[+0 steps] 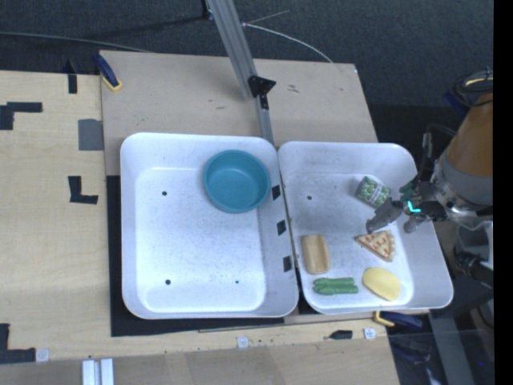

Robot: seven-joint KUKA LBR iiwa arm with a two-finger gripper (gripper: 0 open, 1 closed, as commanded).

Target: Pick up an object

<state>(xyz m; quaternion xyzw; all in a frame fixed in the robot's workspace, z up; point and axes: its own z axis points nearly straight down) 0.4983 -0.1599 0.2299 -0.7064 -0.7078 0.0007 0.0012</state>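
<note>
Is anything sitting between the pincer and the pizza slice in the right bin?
Nothing visible does. The pincer hangs just above the pizza slice, the green can off to its other side.

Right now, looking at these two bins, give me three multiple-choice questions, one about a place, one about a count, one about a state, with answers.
1. Where is the blue bowl?
A. left bin
B. right bin
C. on the bench

2. How many items lie in the right bin?
A. two
B. five
C. eight

3. How does the bowl stand?
A. tipped on its side
B. upside down
C. upright, opening up

Answers:
1 A, it sits at the left bin's far right corner.
2 B: green packet, pizza slice, bun, green bean, yellow piece.
3 C, its hollow inside shows.
</note>
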